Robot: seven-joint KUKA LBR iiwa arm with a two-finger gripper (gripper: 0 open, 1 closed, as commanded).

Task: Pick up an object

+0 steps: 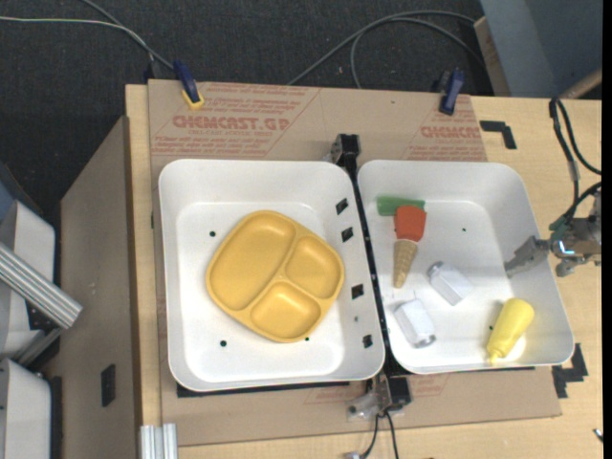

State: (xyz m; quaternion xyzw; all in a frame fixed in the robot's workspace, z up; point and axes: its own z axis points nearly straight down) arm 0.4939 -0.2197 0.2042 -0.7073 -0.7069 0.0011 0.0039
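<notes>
1. The things I could pick all lie in the right bin (516, 185). A yellow squeeze bottle (510, 329) lies tilted in its near right corner, close to the right wall.
2. A small white block (448, 282) sits near the middle of that bin. A pale, clear-looking piece (415, 321) lies near it, toward the near left corner and apart from it.
3. A tan ice-cream cone (405, 261) lies along the left side, its tip pointing at the near edge. Just beyond it, toward the far left corner, is an orange-red piece (410, 222) with a green bar (400, 204) at its far side.
4. My gripper (545, 250) is at the right rim of this bin, about midway along it, above and apart from the bottle. Whether I am wide or narrow I cannot tell, and nothing shows in my grasp.
5. The left bin (182, 256) carries a yellow divided plate (275, 274) lying flat near its middle.
6. Both bins rest on a cardboard sheet (239, 113) with red lettering, clamped at its far edge by two blue clips (450, 91).
</notes>
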